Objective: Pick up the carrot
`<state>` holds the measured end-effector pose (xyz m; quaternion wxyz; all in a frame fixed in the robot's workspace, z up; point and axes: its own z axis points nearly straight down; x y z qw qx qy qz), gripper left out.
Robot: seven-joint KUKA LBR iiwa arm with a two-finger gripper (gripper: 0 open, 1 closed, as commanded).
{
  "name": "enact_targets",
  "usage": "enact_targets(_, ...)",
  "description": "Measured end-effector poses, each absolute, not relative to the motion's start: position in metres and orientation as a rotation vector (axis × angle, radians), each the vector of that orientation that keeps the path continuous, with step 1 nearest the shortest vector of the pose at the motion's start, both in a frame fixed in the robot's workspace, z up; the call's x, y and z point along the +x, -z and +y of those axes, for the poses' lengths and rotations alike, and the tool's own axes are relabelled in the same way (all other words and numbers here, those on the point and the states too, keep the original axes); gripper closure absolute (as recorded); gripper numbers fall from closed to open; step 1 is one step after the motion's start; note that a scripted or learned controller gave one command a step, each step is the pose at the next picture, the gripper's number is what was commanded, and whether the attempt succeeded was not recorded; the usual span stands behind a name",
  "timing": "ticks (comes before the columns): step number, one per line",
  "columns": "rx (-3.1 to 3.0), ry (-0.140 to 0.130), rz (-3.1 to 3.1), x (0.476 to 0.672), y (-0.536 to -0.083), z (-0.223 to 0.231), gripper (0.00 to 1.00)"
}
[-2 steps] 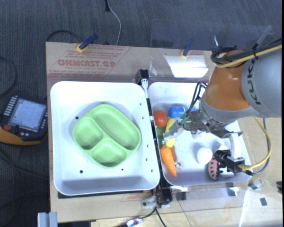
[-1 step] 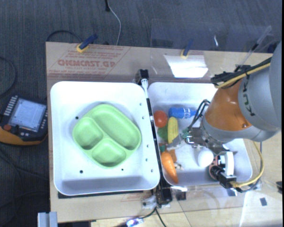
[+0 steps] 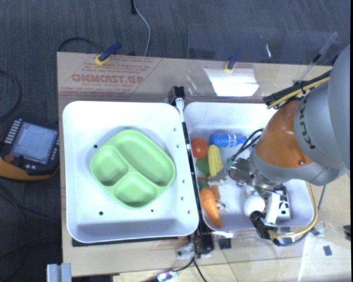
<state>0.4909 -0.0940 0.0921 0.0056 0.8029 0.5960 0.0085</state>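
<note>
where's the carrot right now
In the camera view the carrot lies in the right bin, near its front-left corner by the divider between the bins, just below the corn cob and left of the gripper.

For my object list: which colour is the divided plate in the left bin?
Light green plastic divided plate, seen clearly in the camera view.

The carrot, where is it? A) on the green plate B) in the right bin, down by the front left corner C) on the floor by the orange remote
B: the carrot lies inside the right bin, near its front left corner, below the yellow corn, not on the green plate.
</note>
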Motion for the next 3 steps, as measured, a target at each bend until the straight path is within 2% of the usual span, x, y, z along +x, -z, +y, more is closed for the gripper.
enact_targets(1, 2.405, -0.004, 2.02, 0.485, -0.186, -0.029, 0.0)
enact_targets(2, 2.088, 0.008, 2.353, 0.482, -0.183, -0.038, 0.0)
enact_targets(3, 1.842, -0.008, 2.541, 0.487, -0.091, -0.1, 0.0)
